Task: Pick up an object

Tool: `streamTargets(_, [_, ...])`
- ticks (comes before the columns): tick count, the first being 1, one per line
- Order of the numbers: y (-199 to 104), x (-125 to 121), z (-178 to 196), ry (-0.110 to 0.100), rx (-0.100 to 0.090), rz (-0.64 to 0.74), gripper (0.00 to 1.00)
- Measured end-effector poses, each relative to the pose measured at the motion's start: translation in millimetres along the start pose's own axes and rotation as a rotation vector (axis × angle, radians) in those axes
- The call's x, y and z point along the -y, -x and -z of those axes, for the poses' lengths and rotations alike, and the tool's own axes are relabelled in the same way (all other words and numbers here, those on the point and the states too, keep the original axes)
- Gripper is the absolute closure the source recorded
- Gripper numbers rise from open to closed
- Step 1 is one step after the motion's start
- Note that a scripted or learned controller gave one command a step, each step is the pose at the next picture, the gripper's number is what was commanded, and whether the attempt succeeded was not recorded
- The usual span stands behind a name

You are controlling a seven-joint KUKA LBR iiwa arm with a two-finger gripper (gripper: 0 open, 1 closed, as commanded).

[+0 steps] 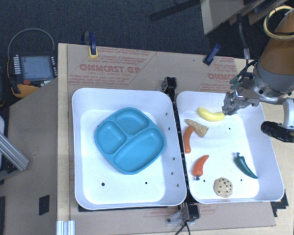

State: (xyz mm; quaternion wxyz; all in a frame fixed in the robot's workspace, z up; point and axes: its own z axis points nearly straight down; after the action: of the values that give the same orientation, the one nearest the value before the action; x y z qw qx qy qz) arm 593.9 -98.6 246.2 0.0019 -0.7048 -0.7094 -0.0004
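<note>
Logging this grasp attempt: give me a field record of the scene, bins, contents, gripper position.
left bin: holds a blue divided plate
right bin: banana, ice cream cone, orange carrot, red pepper, green pepper, cookie
gripper: low over the back of the right bin, at the banana's right end
grasp: not confirmed; nothing seen between the fingers
arm: reaches in from the right

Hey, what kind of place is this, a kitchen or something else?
Probably a robotics lab bench, not a kitchen: a robot arm reaches over two white bins of toy food like a banana, and a control pendant sits nearby.
</note>
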Motion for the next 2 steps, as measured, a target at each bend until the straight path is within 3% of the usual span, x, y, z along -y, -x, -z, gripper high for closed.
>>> streamTargets(2, [-90.4,19.8,-13.2,-0.001,0.001,-0.001,1.0])
